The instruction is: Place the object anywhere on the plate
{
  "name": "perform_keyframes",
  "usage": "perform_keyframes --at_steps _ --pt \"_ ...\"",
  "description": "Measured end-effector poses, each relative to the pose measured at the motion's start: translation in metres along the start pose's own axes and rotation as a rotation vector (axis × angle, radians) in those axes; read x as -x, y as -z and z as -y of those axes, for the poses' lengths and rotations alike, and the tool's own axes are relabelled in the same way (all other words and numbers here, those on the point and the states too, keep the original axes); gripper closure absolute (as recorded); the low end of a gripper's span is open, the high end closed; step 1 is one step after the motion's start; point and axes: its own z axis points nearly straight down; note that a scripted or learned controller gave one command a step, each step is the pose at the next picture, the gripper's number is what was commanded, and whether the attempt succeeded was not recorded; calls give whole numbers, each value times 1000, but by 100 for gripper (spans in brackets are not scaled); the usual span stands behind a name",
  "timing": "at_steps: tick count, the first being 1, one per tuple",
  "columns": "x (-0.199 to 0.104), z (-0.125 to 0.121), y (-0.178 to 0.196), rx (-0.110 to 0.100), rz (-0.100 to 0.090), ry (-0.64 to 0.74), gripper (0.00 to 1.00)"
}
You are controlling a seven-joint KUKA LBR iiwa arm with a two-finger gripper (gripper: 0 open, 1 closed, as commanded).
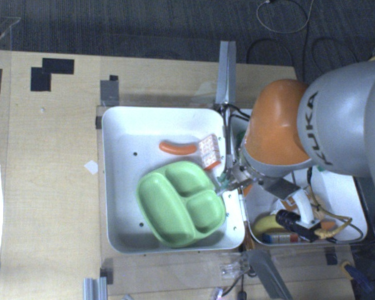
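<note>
A green three-compartment plate (178, 203) lies in the front half of the left bin (122, 167). Behind it an orange sausage (178, 147) lies flat on the bin floor. A small packet with a pink-and-white pattern (207, 150) stands tilted by the bin's right wall, just past the plate's far right corner. My gripper (225, 180) hangs low over the divider between the bins, right at the plate's right rim and just in front of the packet. The wrist covers much of it, and nothing is visibly held.
The grey arm with its orange band (278, 127) covers most of the right bin (344, 192). A banana (265, 221) and other small items lie at that bin's front. Bare bin floor shows left of the plate.
</note>
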Motion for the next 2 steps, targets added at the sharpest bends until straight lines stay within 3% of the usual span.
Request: perform_keyframes --at_steps 1,2 --pt "-61 -28 -6 -3 -1 -220 100" --pt "-61 -28 -6 -3 -1 -221 0"
